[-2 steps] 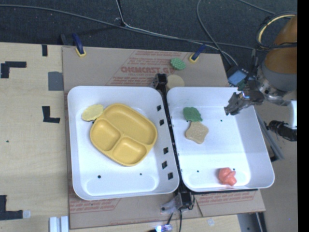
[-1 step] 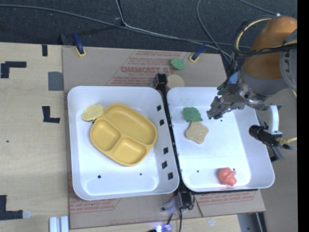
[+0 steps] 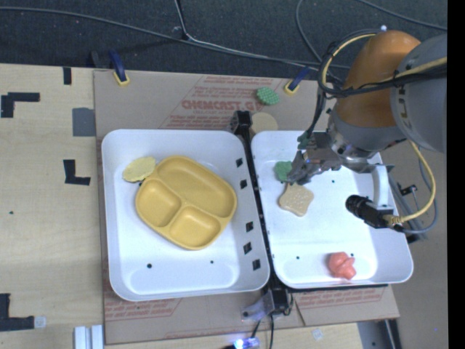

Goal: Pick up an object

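The gripper (image 3: 304,167) hangs low over the upper left part of the right bin (image 3: 378,267), its tip between a small green piece (image 3: 282,171) and a tan toast-shaped piece (image 3: 296,200). From this slanted view I cannot tell how it is set, nor whether it has hold of anything; both pieces look to be lying on the bin floor. Its position suggests the program is aiming at one of these two, most likely the green one, which sits just beside the tip and close to the bin's left wall.

That wall and the black divider (image 3: 251,187) between the bins leave little room on the green piece's far side, so a grasp there could slip. The toast lies near enough to be nudged. A pink lump (image 3: 341,265) rests well apart, near the front edge, easy to reach. In the left bin (image 3: 123,267) a yellow divided plate (image 3: 186,202) touches a pale yellow piece (image 3: 139,169). Another green piece (image 3: 267,95) lies on the desk (image 3: 43,231) behind the bins.
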`<state>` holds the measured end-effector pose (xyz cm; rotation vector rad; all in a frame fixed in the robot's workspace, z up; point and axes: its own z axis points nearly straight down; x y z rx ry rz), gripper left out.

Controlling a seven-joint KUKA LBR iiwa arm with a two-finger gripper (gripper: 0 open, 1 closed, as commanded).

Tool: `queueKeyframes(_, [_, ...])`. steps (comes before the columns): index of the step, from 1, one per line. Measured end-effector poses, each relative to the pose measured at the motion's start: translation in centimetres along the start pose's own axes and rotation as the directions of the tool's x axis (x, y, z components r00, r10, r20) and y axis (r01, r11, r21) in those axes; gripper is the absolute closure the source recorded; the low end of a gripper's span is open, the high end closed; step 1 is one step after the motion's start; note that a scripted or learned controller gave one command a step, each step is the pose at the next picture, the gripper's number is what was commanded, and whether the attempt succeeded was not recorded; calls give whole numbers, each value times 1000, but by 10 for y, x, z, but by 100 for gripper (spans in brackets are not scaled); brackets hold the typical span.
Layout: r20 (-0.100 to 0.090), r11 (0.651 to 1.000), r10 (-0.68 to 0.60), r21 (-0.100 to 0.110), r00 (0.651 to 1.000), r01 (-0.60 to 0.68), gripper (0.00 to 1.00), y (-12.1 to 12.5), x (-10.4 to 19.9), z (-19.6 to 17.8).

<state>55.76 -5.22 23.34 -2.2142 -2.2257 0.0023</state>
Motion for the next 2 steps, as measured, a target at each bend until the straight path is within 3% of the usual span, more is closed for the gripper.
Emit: queueKeyframes(2, [0, 1000, -2, -1, 1000, 2, 100, 16, 106, -2])
